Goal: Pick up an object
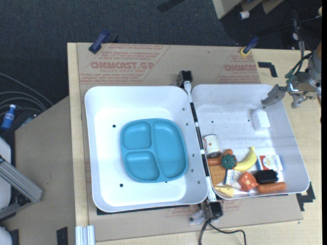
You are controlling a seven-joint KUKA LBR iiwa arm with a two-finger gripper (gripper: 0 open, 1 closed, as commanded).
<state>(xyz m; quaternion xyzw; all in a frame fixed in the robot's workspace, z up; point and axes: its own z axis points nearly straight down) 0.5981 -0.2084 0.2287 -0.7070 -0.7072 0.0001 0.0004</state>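
Note:
The right bin (286, 137) holds a heap of toy food along its near edge. There is a yellow banana (247, 160), a small can (211, 145), a green ball (229, 161), a red piece (248, 181), a black piece (265, 176) and a sausage (271, 188). A white block (260, 119) lies alone nearer the middle of that bin. My gripper (281, 100) hangs over the bin's far right corner, above and right of the white block. It is open, with nothing between its fingers (270, 98).
The left bin (97, 137) holds a blue divided plate (153, 149). A black hinge strip (196, 131) runs between the bins. Blue clamps (101, 41) sit at the board's far edge, and cables (20, 106) lie off the bench at left.

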